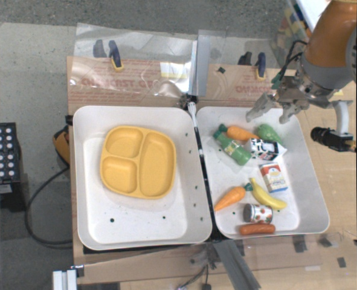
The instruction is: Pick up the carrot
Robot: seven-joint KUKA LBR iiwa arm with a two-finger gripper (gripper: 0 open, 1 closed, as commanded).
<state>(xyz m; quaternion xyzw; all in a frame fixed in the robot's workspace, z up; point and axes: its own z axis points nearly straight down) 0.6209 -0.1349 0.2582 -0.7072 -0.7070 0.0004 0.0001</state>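
Carrot [231, 197] lies low in the right bin [314, 180], tip toward the bin's left wall, leaf end touching the banana [267, 196]. A second, smaller carrot [237, 133] sits near the top, beside a green bottle [232, 149]. The claw [273, 110] hovers over the bin's upper edge, well apart from the lower carrot, nearer the upper one. Its fingers [258, 109] are spread wide, nothing between them, touching nothing. Left bin [93, 222] holds a yellow plate [138, 162].

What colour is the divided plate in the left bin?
Yellow: the three-compartment plastic plate is plain yellow, clearest in the camera view.
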